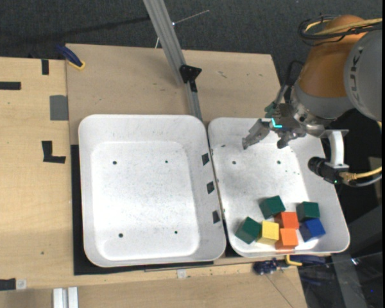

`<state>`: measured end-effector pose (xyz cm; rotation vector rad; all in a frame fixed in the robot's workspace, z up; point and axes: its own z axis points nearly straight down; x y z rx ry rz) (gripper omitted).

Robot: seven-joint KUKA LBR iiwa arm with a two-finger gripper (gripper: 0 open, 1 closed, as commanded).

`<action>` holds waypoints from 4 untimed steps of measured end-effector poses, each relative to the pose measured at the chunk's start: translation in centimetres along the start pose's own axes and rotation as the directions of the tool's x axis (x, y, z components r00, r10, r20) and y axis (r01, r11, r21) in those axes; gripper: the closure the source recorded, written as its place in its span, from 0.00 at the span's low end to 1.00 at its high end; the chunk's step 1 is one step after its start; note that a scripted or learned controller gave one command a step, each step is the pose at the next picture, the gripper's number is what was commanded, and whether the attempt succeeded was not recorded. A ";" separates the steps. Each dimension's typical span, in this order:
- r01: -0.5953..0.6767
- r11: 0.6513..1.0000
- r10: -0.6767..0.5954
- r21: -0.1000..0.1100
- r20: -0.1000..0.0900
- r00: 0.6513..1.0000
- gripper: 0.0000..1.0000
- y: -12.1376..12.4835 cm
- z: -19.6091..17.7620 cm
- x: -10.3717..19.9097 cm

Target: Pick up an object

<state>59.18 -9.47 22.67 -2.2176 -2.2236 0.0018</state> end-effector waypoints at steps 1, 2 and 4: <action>-0.001 1.000 0.001 0.006 0.000 1.000 0.00 -0.8 6.0 0.6; -0.002 1.000 0.002 0.006 0.000 1.000 0.00 -1.0 10.4 0.5; 0.000 1.000 0.000 0.002 -0.001 1.000 1.00 -1.1 12.6 0.7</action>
